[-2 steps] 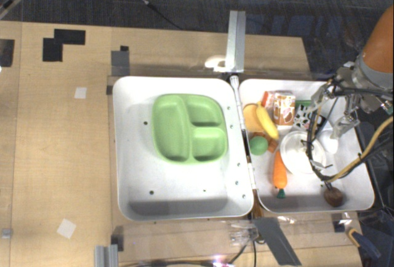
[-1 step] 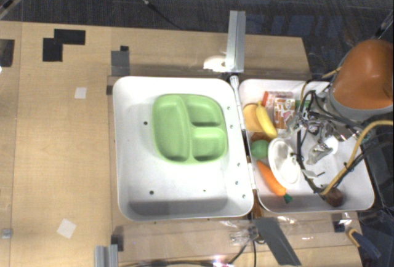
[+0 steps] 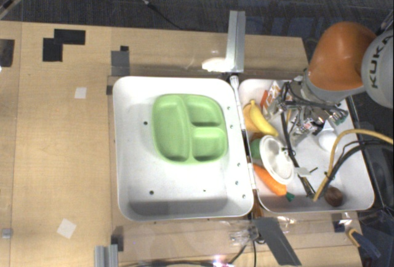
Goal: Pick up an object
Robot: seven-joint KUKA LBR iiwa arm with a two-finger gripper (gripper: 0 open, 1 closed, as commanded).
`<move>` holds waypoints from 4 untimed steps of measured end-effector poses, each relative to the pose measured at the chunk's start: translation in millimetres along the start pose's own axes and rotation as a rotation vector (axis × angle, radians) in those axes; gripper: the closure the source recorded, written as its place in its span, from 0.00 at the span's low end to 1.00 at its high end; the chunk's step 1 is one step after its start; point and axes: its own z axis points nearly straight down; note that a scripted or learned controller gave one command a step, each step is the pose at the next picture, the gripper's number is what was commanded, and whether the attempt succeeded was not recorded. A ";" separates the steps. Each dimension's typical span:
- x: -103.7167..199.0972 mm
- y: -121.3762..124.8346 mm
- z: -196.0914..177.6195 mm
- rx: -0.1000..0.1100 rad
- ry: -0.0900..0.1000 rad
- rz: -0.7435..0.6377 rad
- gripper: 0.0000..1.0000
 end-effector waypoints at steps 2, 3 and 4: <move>-37.8 -8.8 2.1 -0.003 0.004 0.200 0.00; -48.8 3.0 3.1 -0.001 0.009 0.293 0.00; -12.3 -43.4 -31.3 -0.005 0.001 0.163 0.00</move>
